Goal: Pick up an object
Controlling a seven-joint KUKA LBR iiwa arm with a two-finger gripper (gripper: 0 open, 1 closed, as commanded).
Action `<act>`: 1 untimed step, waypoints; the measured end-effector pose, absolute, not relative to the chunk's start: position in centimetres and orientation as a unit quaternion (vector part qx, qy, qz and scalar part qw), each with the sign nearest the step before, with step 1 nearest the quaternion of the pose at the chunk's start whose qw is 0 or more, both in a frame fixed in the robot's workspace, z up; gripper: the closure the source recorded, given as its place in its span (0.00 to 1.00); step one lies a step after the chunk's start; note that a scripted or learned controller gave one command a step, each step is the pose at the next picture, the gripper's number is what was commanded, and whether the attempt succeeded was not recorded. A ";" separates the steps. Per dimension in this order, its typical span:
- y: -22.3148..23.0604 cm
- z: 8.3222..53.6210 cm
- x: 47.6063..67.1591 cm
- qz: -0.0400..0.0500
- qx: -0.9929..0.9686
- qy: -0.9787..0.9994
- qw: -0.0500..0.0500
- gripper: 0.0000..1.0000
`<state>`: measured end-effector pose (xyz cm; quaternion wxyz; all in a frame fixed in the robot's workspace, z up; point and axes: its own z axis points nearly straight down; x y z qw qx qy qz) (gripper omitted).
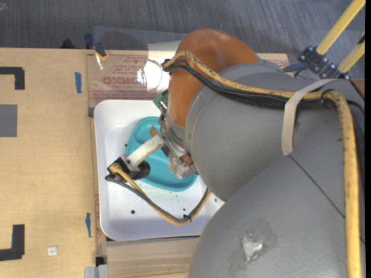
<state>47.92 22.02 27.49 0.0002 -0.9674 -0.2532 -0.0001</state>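
the grey arm (278,155) looms closest, bent hard over so that its orange band (191,68) tips down into the white bin (116,219). i'd say it's folded that way to bring the gripper (177,165) straight down on the turquoise object (142,133), a flat piece lying around the bin's middle. the gripper sits low at the object's right side, right against it. whether it is open or closed on anything, i cannot tell from here.
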 end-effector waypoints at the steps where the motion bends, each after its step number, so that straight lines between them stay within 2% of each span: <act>1: 22.4 22.4 47.9 0.001 -0.995 -0.099 -0.001 1.00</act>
